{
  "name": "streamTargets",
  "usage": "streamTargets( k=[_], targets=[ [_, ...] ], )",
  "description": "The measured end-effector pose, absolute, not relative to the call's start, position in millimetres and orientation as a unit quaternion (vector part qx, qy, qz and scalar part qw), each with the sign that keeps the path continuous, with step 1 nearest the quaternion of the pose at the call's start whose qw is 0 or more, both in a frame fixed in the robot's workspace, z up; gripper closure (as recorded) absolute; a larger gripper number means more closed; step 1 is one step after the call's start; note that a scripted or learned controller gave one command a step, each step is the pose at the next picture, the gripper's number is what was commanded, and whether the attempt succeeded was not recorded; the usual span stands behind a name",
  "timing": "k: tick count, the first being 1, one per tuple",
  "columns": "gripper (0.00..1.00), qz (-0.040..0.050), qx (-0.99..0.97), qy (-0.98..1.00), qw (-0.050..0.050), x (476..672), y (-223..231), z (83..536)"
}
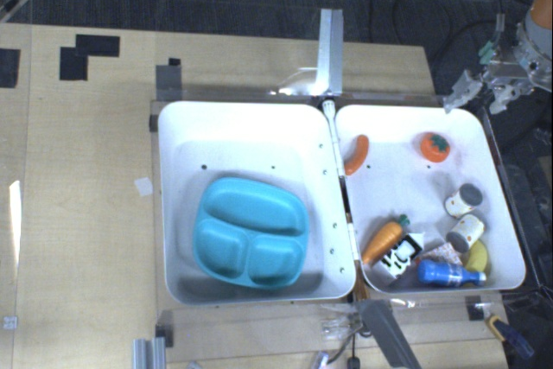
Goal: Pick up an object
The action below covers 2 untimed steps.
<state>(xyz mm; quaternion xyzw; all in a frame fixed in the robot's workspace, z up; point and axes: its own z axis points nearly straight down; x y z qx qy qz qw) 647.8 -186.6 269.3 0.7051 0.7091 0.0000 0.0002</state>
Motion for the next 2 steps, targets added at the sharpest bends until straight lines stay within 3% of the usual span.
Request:
streamTargets(
  k=[1,2],
  targets=[
    [0.00,-0.0002,0.674,0.739,0.000,653.4,-205,100],
    [1.00,0.0003,0.672,0.741,0.002,655.1,-203,112]
  ],
)
